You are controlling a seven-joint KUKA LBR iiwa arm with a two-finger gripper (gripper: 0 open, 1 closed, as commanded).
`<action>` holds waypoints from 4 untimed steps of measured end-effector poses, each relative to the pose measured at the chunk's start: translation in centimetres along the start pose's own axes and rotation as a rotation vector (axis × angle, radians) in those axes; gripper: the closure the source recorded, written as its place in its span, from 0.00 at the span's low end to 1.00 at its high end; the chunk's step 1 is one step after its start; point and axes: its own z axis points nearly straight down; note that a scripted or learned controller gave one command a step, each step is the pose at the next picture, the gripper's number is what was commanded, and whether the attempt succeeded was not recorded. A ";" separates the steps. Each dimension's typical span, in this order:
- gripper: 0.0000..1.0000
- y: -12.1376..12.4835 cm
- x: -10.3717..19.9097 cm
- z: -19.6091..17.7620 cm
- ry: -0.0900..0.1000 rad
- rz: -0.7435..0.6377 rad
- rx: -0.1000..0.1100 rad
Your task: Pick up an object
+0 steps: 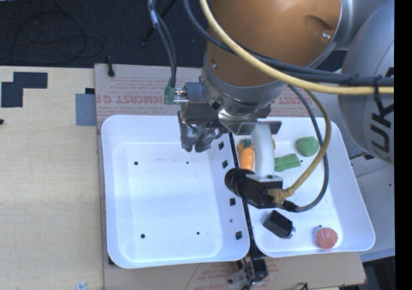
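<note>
My gripper (196, 137) hangs over the far right corner of the left white bin (119, 218), close to the divider between the two bins. In the right bin (359, 215) lie an orange carrot-like piece (246, 155), partly hidden by the wrist, a flat green piece (287, 163), a rounded green lump (308, 146), a black block (279, 224) and a reddish round piece (326, 237). None of them touches the gripper; the orange piece is the nearest, a little to its right.
The arm's orange and grey body fills the upper middle and right. A black fitting with a yellow cable (256, 190) hangs over the divider. Cardboard (138, 92) lies under the bins, and a pale wooden bench (45, 186) spreads to the left.
</note>
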 end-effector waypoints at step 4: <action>1.00 -0.2 3.4 18.0 -0.002 0.004 0.001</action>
